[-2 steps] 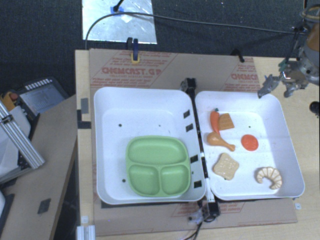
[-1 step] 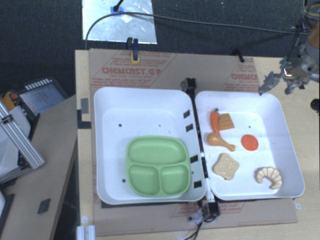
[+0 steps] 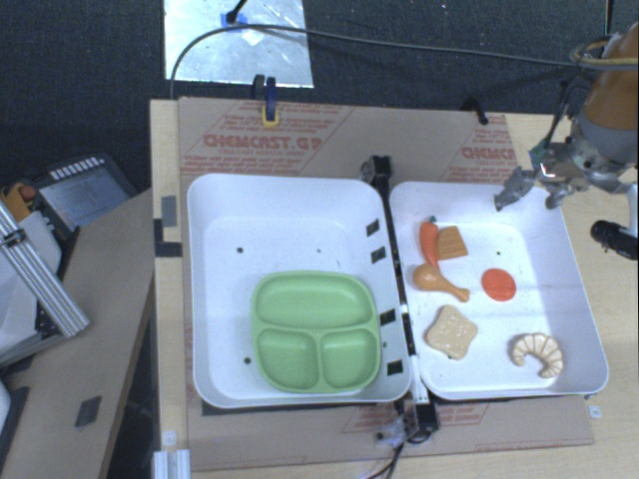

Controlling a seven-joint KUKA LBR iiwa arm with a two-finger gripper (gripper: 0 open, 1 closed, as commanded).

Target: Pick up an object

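While the arm (image 3: 609, 98) reaches in from the right, the scene reads so:

Gripper (image 3: 531, 190): above the far right corner of the right bin, near its rim; two dark fingers spread apart, nothing between them, so it is released.

Arm: grey with an orange band, at the upper right edge of the view, over the bench beside the right bin.

Right bin (image 3: 574, 267): white and shallow; it bears six small food toys.

Carrot (image 3: 428, 240): orange-red, lying lengthwise near the bin's left wall, touching the cracker.

Cracker (image 3: 451, 242): a tan square, just right of the carrot.

Drumstick (image 3: 439, 280): tan-orange, below the carrot, its thin end pointing to the lower right.

Tomato (image 3: 499, 284): a red round piece near the middle of the bin, right of the drumstick, apart from it.

Toast (image 3: 451, 332): a pale slice toward the near left part of the bin.

Croissant (image 3: 537, 352): cream-coloured and curved, in the near right corner, well apart from the gripper.

Left bin (image 3: 230, 218): white, side by side with the right bin.

Tray (image 3: 315, 330): green, with three compartments, lying in the near right part of the left bin.

Bench (image 3: 329, 133): covered with a brown printed sheet under both bins.
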